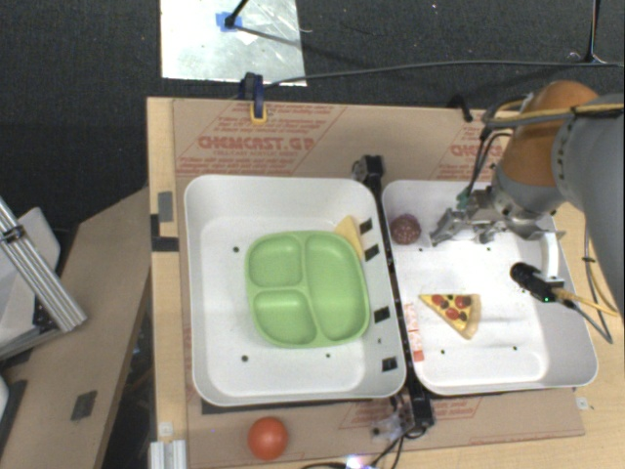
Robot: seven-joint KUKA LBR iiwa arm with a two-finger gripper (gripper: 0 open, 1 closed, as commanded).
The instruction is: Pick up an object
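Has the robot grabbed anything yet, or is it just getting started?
Nothing looks picked up yet. The toy pizza slice and the small reddish-brown ball both lie on the floor of the right bin, and the green divided tray sits in the left bin. In hand: the pincer is low in the right bin, beside the ball. Left: closing on an object and lifting it.

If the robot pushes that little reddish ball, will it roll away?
Probably. The reddish ball looks round, so a nudge would likely roll it. The bin wall beside it may stop it. It seems small, so probably light.
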